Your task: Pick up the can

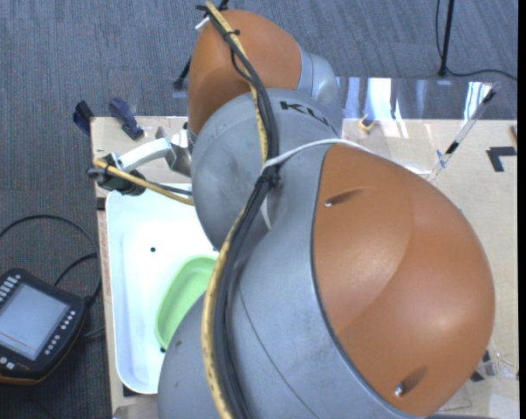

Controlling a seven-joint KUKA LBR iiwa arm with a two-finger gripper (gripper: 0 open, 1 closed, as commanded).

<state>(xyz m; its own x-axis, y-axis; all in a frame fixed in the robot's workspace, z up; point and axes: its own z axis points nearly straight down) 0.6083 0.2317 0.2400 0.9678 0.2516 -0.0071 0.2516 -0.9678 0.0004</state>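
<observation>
Can: not identifiable; likely hidden beneath arm (350,260) bulk, position unconfirmed. Direction from gripper, long axis: cannot tell. Gripper state: cannot tell. Arm spans most of bench, orange band prominent. Visible: white bin (127,286) at left, green lid-like object (182,297) inside, partly covered. Teach pendant (27,321) on floor, well apart from bin. Judgement: can location must be established before descent.

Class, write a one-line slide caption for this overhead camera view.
KUKA arm looms over a white bin holding a green object; teach pendant on the floor.
</observation>
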